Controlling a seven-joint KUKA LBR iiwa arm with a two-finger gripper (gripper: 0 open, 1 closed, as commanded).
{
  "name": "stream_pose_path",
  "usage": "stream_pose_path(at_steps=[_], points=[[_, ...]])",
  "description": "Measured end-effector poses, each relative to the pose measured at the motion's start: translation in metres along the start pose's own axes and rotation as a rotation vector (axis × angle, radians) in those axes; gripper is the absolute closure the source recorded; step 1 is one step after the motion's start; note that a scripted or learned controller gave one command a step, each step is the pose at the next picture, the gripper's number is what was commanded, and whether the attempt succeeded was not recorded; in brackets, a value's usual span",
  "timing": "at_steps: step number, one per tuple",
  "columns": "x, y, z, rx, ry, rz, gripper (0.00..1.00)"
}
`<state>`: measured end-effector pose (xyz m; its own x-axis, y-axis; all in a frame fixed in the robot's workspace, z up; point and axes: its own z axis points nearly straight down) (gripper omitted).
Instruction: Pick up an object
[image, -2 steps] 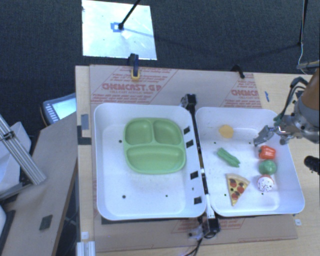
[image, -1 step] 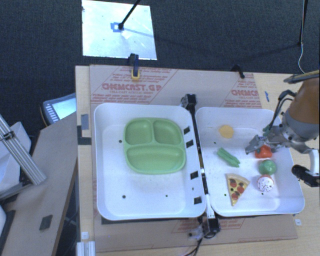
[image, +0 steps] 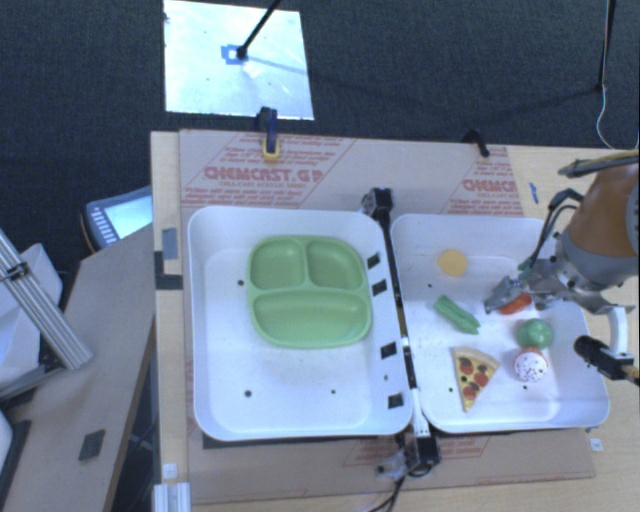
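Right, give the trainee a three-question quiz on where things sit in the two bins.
1. True or false: the green divided plastic plate lies in the left white bin.
2. Which toy lies nearest the front wall of the right white bin? A. round yellow disc B. pizza slice toy C. long green pod-shaped toy
3. Fill in: the small orange-red toy lies right beside the arm's ____.

Key
1. True.
2. B; the pizza slice toy lies in front of the pod and disc, level with the white speckled ball, which sits below the green ball.
3. gripper.
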<state>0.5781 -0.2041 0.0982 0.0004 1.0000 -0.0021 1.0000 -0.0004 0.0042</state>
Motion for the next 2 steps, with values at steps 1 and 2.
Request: stream_pose_path(at_steps=[1,2], points=[[0.000,0.001,-0.009,-0.001,-0.001,-0.001,1.00],[-0.002,0.001,-0.053,-0.001,0.000,-0.003,1.00]])
